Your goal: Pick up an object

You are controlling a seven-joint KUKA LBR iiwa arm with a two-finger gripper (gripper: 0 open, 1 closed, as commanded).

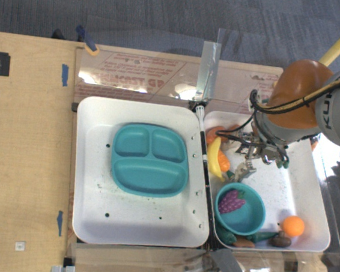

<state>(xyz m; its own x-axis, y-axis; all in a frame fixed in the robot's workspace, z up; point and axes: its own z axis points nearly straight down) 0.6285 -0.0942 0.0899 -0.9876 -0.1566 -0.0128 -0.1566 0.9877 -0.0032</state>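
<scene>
Landmark for this report: the teal bowl (242, 209) in my right-hand bin (317, 196).

Nearest the camera, along the front wall of that bin just below the bowl, lie a dark green piece (260, 236) and a small brown piece (280, 239). An orange ball (293, 226) sits beside the bowl's right rim, close to the front right corner. Inside the bowl rests a bunch of purple grapes (231, 201).

Just beyond the bowl's far rim hangs my gripper (246, 169). Its tips point down at bare bin floor, nothing shows between them, and how wide they stand I cannot tell at this sharpness.

The closest candidate is the banana (217, 157). It lies to the left of my gripper, beyond the bowl's left rim, with its long axis running front to back along the wall shared with the left bin. A red-orange piece (217, 132) lies at its far end.

Judgement: a short leftward shift is called for, with the fingers closing across the banana's width. Room there is tight: wall on one side, bowl rim toward the camera. Open floor lies to the right of the bowl.

The blue divided plate (150, 159) sits in the left bin (87, 172), well apart.
</scene>
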